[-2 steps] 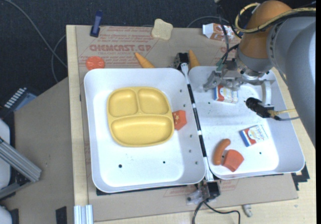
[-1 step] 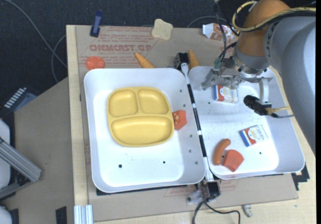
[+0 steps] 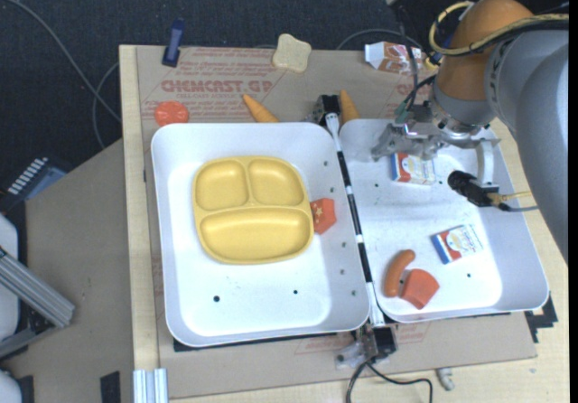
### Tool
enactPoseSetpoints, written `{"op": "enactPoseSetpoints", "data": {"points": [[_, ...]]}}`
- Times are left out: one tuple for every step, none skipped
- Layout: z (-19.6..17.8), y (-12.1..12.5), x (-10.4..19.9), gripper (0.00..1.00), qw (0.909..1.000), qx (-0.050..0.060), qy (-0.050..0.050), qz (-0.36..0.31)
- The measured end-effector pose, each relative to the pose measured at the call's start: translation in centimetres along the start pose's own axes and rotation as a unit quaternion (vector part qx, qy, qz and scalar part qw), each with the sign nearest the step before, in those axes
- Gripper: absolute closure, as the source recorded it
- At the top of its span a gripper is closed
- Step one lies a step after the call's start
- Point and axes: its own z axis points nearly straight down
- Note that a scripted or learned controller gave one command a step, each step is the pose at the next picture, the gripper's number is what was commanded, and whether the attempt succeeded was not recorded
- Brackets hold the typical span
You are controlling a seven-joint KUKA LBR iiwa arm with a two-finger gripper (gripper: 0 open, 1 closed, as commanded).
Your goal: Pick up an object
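- Two shallow white bins are seen side by side on a cardboard-covered bench, viewed from above at a slant.
- The left bin (image 3: 181,284) is occupied by a yellow divided plate (image 3: 252,210), which lies flat toward the far half of the bin.
- A small orange-red block (image 3: 322,214) is seen just beside the plate's right edge, close to the wall shared by the two bins.
- The right bin (image 3: 515,288) is entered by the grey arm from the right, its orange band (image 3: 479,40) showing above the wrist.
- The gripper (image 3: 417,146) is positioned low over the far part of the right bin, directly above a small red, white and blue carton (image 3: 414,170).
- Whether the carton is touched or grasped cannot be told, and the state of the end effector cannot be told from this angle.
- A second small carton (image 3: 455,243) with blue and red print is found near the middle of the right bin, well apart from the gripper.
- An orange sausage-shaped toy (image 3: 397,271) is seen at the near side of the right bin, touching a red-orange wedge (image 3: 420,287) just to its right.
- Beyond the bins, on the cardboard, a slice of toy bread (image 3: 292,52), a toy carrot (image 3: 259,109), an orange disc (image 3: 171,112) and a blue marker (image 3: 172,42) are scattered.
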Motion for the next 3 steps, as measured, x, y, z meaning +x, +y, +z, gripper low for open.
{"op": "enactPoseSetpoints", "data": {"points": [[-0.1, -0.2, -0.1, 0.0, 1.0, -0.001, 0.0, 0.0], [-1.3, -0.1, -0.2, 1.0, 1.0, -0.003, -0.001, 0.0], [-1.2, -0.1, -0.2, 0.0, 1.0, -0.003, -0.001, 0.0]]}}
